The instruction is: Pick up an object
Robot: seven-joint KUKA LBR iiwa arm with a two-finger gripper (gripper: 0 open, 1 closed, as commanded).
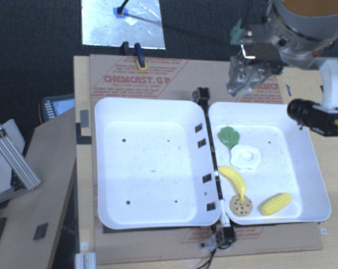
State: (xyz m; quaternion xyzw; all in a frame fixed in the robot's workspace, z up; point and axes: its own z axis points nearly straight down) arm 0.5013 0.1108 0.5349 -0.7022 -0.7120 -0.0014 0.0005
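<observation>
While grey metal two-finger gripper (240, 88) hangs upper right w/ nothing between its tips, can't tell if they're apart. Yellow plastic banana (236, 181) lies lower centre-right in right white bin (309, 167), beside white fried-egg toy (245, 157).

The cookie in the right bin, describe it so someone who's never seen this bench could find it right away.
Start at the right-hand white bin, the one that holds the toy food. Go to its near left corner, just past the lower tip of the banana. The cookie lies there: a small round tan disc with dark specks, while the corn cob beside it is long and yellow.
</observation>
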